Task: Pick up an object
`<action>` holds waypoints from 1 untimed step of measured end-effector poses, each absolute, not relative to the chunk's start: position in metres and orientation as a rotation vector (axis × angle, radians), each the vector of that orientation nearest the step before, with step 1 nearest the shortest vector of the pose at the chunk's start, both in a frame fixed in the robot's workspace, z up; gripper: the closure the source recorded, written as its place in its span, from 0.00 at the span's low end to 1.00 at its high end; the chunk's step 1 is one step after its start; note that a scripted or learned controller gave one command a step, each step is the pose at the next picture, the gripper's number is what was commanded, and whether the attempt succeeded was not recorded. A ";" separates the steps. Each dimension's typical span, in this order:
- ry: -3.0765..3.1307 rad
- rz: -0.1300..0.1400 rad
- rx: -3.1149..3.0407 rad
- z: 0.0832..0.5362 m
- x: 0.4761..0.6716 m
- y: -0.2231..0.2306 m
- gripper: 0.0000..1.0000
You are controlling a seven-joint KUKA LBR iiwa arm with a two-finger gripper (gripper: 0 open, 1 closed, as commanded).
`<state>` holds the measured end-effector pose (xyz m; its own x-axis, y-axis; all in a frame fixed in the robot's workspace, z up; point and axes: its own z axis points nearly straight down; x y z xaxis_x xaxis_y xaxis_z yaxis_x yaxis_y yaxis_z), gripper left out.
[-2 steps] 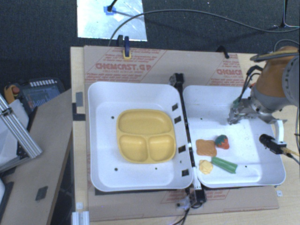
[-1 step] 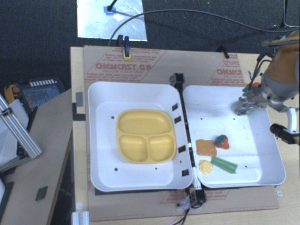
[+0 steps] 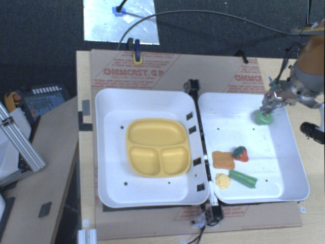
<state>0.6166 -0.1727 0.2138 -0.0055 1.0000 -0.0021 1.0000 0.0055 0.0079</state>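
camera view: the fingers (image 3: pixel 268 107) sit right over a light green object (image 3: pixel 263 118) in the right bin (image 3: pixel 284 151); grip unclear.

Both white bins (image 3: pixel 147 99) look like smooth, slightly glossy moulded plastic, and the yellow divided tray (image 3: pixel 155 147) in the left one has the same smooth plastic sheen. The tabletop (image 3: pixel 213 67) beneath is matt brown cardboard-like sheet with red print. Beyond it lies a shiny, crinkled foil-like sheet (image 3: pixel 121 13) on dark, rough carpet (image 3: pixel 40 29).
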 end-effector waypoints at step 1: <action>2.224 0.003 2.213 0.229 0.618 -0.173 1.00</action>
